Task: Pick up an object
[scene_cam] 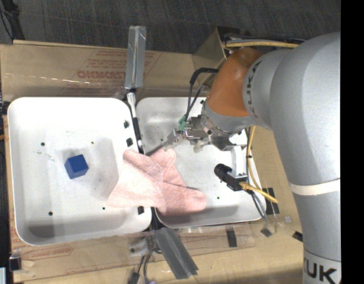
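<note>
Draping across the divider between the two shallow white bins (28, 158), the crumpled pink cloth (155, 185) lies nearest the two-finger gripper (181, 135), whose state cannot be told, while the small blue cube (76, 165) sits in the left bin

Pink cloth (155, 185) drapes across both bins' shared rims (blue cube (76, 165) left).

A blue cube (76, 165), a pale pink cloth (153, 184), white bins (28, 158).
</note>
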Robot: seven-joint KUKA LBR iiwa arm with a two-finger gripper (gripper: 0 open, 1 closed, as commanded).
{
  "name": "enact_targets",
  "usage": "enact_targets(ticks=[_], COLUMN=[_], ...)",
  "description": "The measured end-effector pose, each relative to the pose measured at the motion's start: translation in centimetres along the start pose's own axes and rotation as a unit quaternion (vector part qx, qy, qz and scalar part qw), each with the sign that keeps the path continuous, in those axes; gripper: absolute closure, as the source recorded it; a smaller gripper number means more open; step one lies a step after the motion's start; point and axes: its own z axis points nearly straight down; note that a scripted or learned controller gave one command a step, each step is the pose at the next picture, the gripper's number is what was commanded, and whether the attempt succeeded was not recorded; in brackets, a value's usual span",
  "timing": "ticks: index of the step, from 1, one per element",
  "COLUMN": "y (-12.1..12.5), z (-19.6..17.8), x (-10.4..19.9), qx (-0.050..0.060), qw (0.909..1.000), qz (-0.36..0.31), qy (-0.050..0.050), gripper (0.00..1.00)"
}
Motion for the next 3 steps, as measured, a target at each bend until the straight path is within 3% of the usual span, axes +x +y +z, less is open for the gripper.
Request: enact_targets(ticks=[1, 2, 3], y=[2.31, 2.27, 2.27], z=[4.16, 3.31, 3.30], x=[1.24, 1.22, 1.21], qx=[-0.001, 0.001, 0.001], qw=[0.9947, 0.9946, 0.9946], qz=[-0.103, -0.104, -0.104], qy=[0.000, 0.000, 0.000], gripper=[0.00, 1.00, 0.00])
